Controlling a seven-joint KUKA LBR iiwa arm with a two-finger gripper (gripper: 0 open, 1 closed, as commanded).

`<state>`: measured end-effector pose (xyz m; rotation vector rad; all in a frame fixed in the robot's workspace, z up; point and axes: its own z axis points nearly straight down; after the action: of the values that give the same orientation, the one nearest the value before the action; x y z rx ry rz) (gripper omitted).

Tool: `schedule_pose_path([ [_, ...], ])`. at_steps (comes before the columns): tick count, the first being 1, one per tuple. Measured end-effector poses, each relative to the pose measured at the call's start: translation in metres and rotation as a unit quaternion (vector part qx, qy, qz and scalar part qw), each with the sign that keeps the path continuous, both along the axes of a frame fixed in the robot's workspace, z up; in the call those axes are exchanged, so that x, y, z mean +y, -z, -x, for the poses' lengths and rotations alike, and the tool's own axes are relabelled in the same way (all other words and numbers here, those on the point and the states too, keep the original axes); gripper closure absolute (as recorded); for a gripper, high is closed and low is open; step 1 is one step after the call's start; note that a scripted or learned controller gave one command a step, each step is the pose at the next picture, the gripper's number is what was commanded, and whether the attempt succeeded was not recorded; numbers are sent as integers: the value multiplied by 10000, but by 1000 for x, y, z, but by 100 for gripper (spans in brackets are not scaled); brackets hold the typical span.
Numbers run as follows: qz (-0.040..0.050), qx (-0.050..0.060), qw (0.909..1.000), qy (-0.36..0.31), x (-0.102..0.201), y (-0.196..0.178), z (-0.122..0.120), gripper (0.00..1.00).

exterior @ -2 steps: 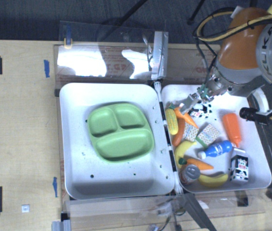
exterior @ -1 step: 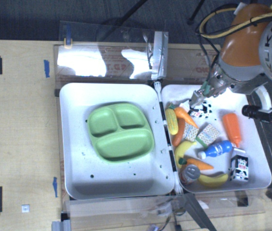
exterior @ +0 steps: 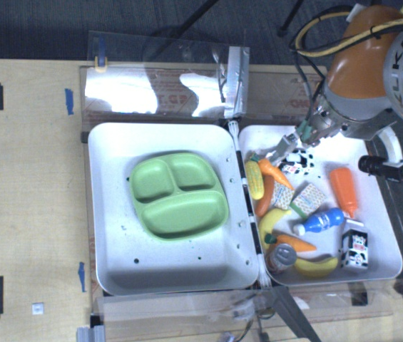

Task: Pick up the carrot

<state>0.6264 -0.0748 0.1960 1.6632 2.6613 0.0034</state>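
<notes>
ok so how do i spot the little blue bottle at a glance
Start at the right-hand white bin, the one crowded with toy food. Near its middle a small bottle lies on its side, just up the view from the yellow banana. It is the only blue thing among orange and yellow neighbours.

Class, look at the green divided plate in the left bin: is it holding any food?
Empty. The green plate shows three bare compartments; the toy food, carrot included, lies in the right bin.

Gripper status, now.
Gripper: over the back of the right bin, near the corn; cannot be told whether open or shut.
</notes>
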Motion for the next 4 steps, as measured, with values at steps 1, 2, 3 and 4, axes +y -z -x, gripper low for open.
schedule_pose_path([
  [1, -1, 19, 9869, -1611, 36, 11, 23, 0],
  [2, 10, -7, 9961, -878, -30, 11, 21, 0],
  [3, 6, -5, 9985, -542, 28, 11, 13, 0],
  [4, 0, 20, 9879, -1553, -27, 74, 44, 0],
])
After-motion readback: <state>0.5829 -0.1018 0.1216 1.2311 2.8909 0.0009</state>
